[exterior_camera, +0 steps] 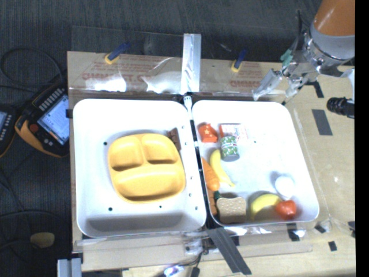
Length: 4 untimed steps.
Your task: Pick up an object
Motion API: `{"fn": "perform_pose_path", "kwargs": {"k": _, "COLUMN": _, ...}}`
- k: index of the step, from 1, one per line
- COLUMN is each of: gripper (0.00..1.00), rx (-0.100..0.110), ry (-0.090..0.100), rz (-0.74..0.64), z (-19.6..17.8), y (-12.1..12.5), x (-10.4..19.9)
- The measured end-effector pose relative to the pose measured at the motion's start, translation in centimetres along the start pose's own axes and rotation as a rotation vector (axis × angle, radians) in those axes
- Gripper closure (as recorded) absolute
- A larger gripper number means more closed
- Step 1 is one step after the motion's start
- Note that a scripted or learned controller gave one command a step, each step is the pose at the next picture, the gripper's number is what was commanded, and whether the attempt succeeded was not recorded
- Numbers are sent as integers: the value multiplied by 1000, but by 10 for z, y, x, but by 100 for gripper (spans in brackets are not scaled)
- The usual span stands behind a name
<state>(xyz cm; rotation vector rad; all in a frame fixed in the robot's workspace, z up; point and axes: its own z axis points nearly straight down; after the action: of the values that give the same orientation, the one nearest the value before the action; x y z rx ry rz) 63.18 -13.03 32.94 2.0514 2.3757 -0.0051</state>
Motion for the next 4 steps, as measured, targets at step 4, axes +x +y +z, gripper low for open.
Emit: {"fn": "perform_pose_path", "kwargs": {"k": 4, "gripper": 0, "rx": -9, "ry": 0, "rz": -113, "z": 240, "y": -86, "x": 2}}
